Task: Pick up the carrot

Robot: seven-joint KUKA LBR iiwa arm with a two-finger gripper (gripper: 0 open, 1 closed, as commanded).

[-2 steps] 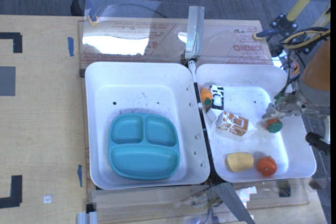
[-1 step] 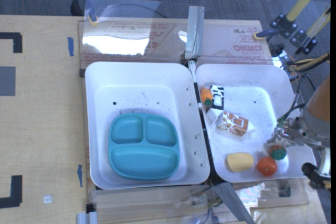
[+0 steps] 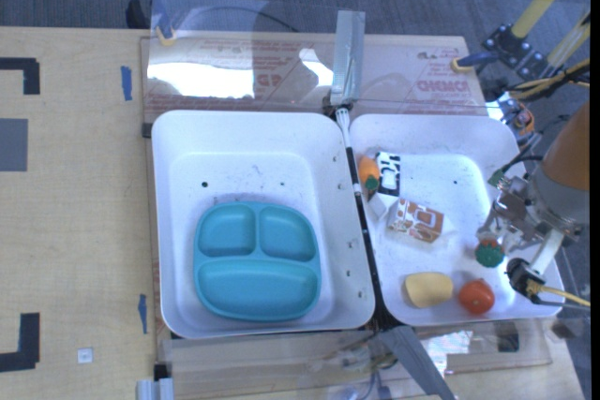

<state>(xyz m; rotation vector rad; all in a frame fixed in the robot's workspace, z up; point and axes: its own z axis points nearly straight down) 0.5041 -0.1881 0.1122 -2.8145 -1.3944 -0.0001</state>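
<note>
The carrot is a small orange piece with a green end. It lies against the left wall of the right bin, touching a black-and-white carton. My gripper hangs low over the right side of that bin, far to the right of the carrot. A small green round thing sits right under or beside its tip. Nothing shows plainly between the gripper's parts.
In the right bin lie a red-and-white packet, a yellow lump and a red tomato. The left bin bears a blue divided plate. A clear sheet and a metal post stand behind the bins.
</note>
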